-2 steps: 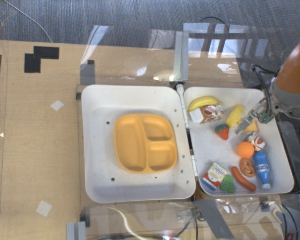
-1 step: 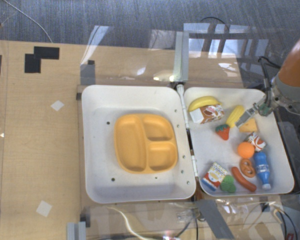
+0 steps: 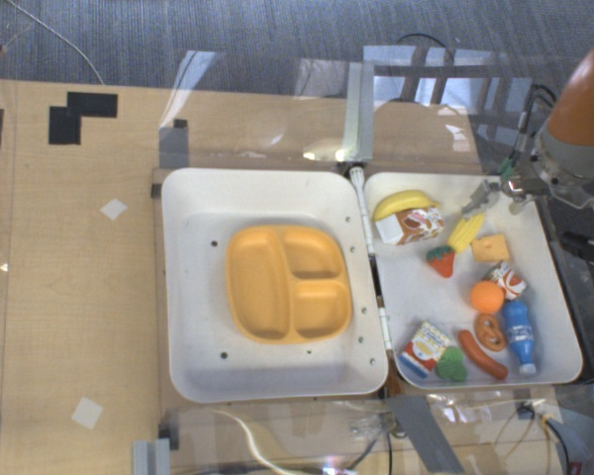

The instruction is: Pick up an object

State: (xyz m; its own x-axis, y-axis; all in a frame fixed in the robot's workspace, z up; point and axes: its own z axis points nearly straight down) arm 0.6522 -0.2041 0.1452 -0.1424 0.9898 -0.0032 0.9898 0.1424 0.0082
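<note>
The right bin (image 3: 562, 295) holds several toy foods: a banana (image 3: 406, 204), a brown and white carton (image 3: 413, 227), a corn cob (image 3: 465, 232), a strawberry (image 3: 441, 260), a tan cheese block (image 3: 491, 248), an orange (image 3: 487, 296), a blue bottle (image 3: 519, 334), a sausage (image 3: 482, 355) and a green broccoli (image 3: 452, 365). My gripper (image 3: 490, 196) hangs over the far right part of this bin, just beyond the corn cob and the cheese block. Nothing shows in its grasp.
The left bin (image 3: 198, 265) holds a yellow divided plate (image 3: 289, 283). A metal divider rail (image 3: 368, 255) runs between the bins. The grey arm with its orange band (image 3: 584, 107) comes in from the upper right. Cables trail along the bench's front edge.
</note>
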